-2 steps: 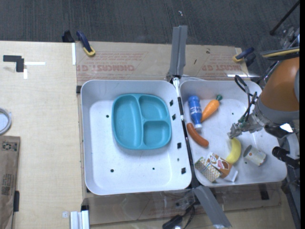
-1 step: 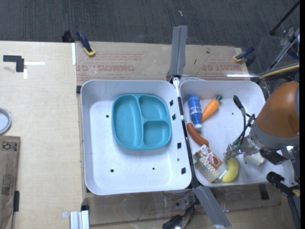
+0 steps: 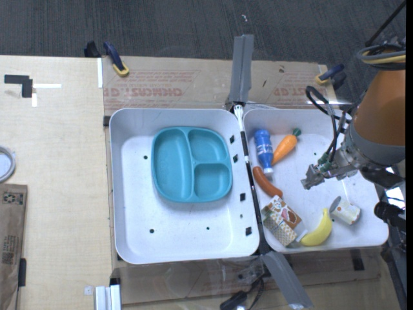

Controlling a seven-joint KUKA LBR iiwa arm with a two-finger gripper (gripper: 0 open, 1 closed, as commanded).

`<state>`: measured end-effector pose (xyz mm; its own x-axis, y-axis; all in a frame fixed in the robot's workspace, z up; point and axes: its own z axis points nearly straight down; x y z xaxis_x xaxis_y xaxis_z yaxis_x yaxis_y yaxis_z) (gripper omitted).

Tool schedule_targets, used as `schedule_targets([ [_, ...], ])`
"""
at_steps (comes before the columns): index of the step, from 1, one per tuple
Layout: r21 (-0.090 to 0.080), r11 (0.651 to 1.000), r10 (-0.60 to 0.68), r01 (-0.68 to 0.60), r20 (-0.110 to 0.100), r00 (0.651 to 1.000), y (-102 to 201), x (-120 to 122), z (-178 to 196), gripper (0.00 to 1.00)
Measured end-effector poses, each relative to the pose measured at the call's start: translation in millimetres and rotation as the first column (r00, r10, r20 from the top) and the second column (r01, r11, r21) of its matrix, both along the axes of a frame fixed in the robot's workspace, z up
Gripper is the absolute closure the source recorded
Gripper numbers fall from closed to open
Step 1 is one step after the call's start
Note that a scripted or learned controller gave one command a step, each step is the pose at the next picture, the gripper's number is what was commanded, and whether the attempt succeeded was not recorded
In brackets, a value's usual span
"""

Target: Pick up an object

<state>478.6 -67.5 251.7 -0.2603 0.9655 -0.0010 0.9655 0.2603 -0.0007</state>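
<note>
In the right bin [image 3: 303,124] lie a blue bottle [image 3: 262,147], a toy carrot [image 3: 285,147], a red-brown sausage [image 3: 267,181], a patterned snack packet [image 3: 282,219], a yellow banana [image 3: 318,230] and a small white cup-like object [image 3: 346,212]. My gripper [image 3: 314,175] hangs over the middle of this bin, right of the sausage and above the banana. Nothing shows between its fingers. I cannot tell from this angle how far apart the fingers stand.
The left bin [image 3: 129,192] holds a teal divided plate [image 3: 192,165]. A grey divider post [image 3: 242,70] rises between the bins at the back. Blue-yellow clamps [image 3: 116,59] sit on the cardboard behind. A tape roll [image 3: 5,165] lies at far left.
</note>
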Motion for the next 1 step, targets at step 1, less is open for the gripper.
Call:
schedule_targets([
  [1, -0.001, 0.991, -0.135, 0.135, -0.002, 0.991, 34.9, 60.8, -11.5, 1.00],
])
